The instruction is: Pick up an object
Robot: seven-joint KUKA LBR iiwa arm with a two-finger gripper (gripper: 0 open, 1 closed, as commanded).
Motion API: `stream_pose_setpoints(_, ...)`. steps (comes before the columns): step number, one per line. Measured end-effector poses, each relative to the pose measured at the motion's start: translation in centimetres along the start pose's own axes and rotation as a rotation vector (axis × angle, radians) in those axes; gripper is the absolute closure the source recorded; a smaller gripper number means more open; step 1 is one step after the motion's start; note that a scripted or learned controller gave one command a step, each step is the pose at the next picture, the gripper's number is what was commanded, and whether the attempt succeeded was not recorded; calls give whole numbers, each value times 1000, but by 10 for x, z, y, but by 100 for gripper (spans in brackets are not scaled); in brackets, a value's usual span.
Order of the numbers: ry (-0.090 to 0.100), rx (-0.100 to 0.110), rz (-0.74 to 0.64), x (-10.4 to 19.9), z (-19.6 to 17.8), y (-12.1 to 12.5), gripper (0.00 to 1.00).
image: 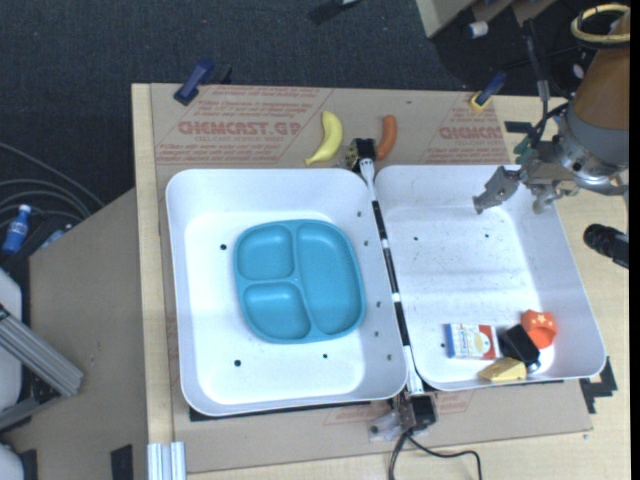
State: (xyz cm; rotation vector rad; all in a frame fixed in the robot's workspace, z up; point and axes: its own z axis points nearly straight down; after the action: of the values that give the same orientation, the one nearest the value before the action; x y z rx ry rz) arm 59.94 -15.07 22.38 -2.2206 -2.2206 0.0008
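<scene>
The grey two-finger gripper point(514, 194) hangs over the far part of the right shallow white bin point(470, 248), its fingers spread apart with nothing between them. Well apart from it, in that bin's near corner, lie a small red-and-white carton point(470, 341), a black block point(519, 343), an orange toy point(538, 326) and a yellow wedge point(502, 371). The left white bin point(200, 218) holds a blue three-compartment plate point(298, 280).

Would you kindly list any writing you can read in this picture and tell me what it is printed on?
"CHEMCAST GP": red print on the brown board behind the left bin, partly blurred.
More red print on the same board behind the right bin: cut off and unreadable.
Small carton in the right bin: printing too small to read.
</scene>
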Motion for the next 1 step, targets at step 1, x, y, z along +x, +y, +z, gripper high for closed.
stream_pose_setpoints(1, 0, 0, 1, -11, 140, -35, 0)
